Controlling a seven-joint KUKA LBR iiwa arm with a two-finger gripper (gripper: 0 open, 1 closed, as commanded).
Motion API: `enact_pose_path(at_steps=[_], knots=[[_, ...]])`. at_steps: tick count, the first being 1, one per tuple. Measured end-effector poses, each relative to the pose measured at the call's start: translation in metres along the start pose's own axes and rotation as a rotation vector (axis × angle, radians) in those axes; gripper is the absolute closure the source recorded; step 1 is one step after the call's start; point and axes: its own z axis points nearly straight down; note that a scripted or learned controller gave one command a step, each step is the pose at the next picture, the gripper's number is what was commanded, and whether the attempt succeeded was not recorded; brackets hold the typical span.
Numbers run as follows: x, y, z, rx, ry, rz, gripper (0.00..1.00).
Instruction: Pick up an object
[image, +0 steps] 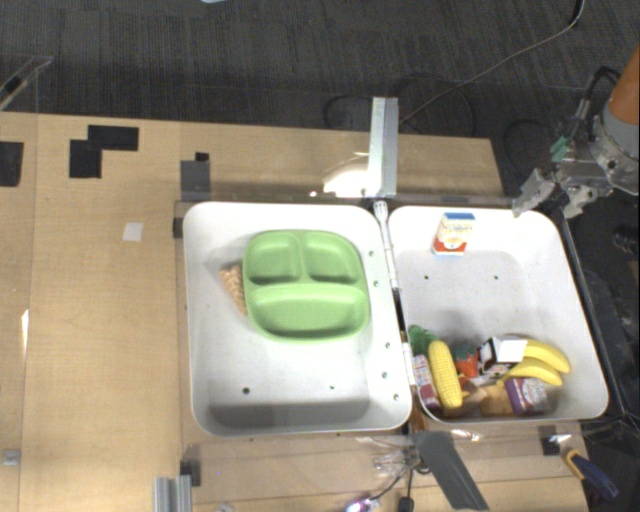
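Observation:
The right bin holds a small white carton with a blue top near its far wall. Piled along its near edge are a corn cob, two bananas and several small packets. My gripper hangs over the bin's far right corner, above the rim, open with nothing between its fingers. It is well away from the pile and to the right of the carton.
A green divided tray lies in the left bin, with a tan item poking out at its left side. A metal post stands behind the gap between the bins. Cables lie on the dark floor at the back right.

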Motion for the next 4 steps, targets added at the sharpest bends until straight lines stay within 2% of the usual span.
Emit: enact_pose_path(at_steps=[1, 2, 3, 4], knots=[[-0.009, 0.002, 0.004, -0.002, -0.001, 0.063, 0.0], [0.007, 0.012, 0.158, 0.005, 0.002, -0.348, 0.0], [0.07, 0.013, 0.162, 0.002, -0.002, -0.292, 0.0], [0.071, 0.015, 0.149, 0.0, -0.001, -0.296, 1.0]])
